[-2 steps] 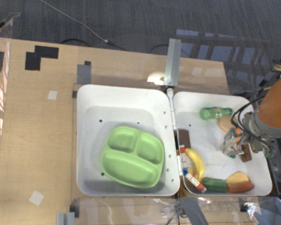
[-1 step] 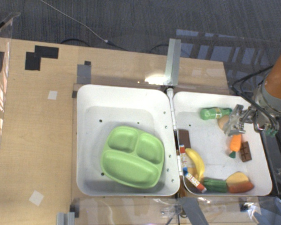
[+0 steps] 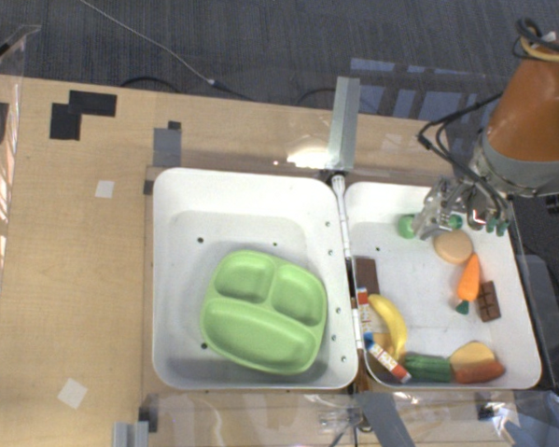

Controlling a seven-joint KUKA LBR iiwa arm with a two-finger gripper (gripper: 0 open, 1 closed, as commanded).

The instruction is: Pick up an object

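Bananas: one; carrots: seemingly one.

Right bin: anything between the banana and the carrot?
No. In the camera view, the stretch of right bin floor between the banana and the carrot is bare white. The brown block lies beyond the carrot.

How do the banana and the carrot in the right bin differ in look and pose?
The banana is yellow and curved; the carrot is orange, straight and tapered, with a green end. The banana lies near the bin's left wall, while the carrot lies further right, beside a brown block. The banana looks longer. Both are toy foods lying flat in the right bin.
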